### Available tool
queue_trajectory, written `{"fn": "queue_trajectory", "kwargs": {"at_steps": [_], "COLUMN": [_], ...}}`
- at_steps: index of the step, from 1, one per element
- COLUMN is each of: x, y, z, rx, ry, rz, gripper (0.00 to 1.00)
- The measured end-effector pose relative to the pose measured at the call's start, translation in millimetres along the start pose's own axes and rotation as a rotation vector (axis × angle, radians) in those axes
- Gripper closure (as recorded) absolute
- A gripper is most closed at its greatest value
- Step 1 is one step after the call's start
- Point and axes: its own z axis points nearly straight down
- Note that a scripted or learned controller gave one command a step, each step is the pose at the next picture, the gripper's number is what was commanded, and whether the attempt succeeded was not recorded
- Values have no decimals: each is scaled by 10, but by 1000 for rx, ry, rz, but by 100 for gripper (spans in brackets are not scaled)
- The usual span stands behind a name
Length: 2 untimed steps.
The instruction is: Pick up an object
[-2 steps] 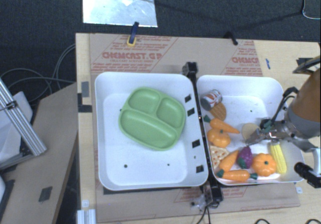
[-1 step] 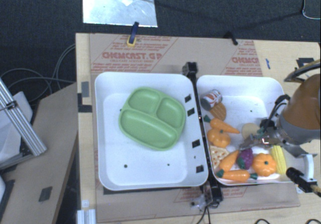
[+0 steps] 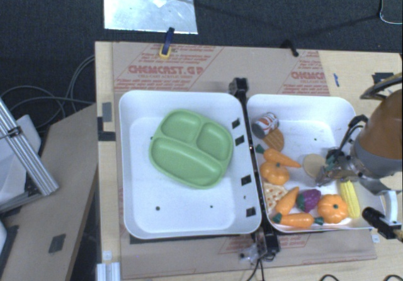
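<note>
The right bin (image 3: pixel 302 109) holds several toy foods. Along its left side lie a red and white can (image 3: pixel 266 123), a brown biscuit (image 3: pixel 274 140), a carrot (image 3: pixel 281 159) and a small pumpkin (image 3: pixel 274 173). At the front lie a cracker (image 3: pixel 271 195), two more carrots (image 3: pixel 287 200) (image 3: pixel 296 220), purple grapes (image 3: pixel 308 199), an orange (image 3: pixel 332 208) and a corn cob (image 3: pixel 349 197). My gripper (image 3: pixel 329 169) is low in the bin's right part, just right of a beige disc (image 3: pixel 312 164) and above the corn cob. I see nothing held.
The left bin (image 3: pixel 135 166) carries a green divided plate (image 3: pixel 191 147). A black divider with clips (image 3: pixel 247 154) runs between the bins. The grey and orange arm (image 3: pixel 381 138) covers the right bin's right wall. Cardboard lies under both bins.
</note>
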Motion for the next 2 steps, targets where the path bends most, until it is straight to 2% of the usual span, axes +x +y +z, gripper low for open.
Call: {"fn": "queue_trajectory", "kwargs": {"at_steps": [2], "x": [-11], "y": [191], "z": [-1078], "rx": [-4], "ry": [-1], "rz": [-4], "gripper": [100]}}
